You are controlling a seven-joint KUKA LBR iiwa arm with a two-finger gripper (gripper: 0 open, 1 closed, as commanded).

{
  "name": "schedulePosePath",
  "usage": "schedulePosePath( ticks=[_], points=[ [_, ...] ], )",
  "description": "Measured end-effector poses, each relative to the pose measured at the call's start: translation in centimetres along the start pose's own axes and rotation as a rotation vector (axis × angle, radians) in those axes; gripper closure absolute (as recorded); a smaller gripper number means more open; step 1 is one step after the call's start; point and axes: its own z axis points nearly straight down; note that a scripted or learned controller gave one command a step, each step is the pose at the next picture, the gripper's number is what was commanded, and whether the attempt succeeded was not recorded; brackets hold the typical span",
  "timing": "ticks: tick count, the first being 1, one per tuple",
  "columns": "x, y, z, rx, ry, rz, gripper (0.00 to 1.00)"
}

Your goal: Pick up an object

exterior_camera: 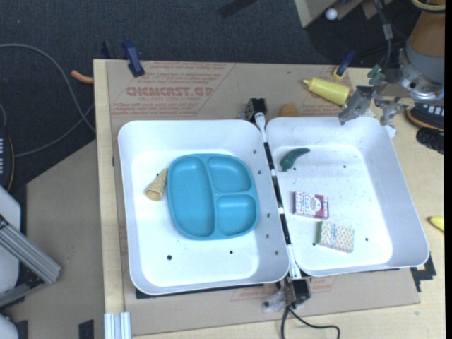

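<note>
End effector (pixel 369 109), seemingly open, above bin (pixel 395 161)

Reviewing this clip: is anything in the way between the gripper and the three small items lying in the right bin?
Nothing visible is. The gripper hangs over the right bin's far right corner. The green piece, purple-and-white packet and patterned packet lie apart on the open bin floor, uncovered.

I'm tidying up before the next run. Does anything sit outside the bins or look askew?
Yes. A yellow bottle lies on its side on the bench behind the right bin, outside both bins. Inside that bin, two small packets lie slightly tilted.
</note>
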Motion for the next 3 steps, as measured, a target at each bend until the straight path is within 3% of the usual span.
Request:
schedulePosePath(
  ticks=[1,2,3],
  points=[
    [4.3,0.0,14.9,0.002,0.001,0.0,0.0],
    [5.6,-3.2,15.8,-0.014,-0.004,0.002,0.0],
    [5.7,2.5,17.0,-0.002,-0.001,0.0,0.0]
  ],
)
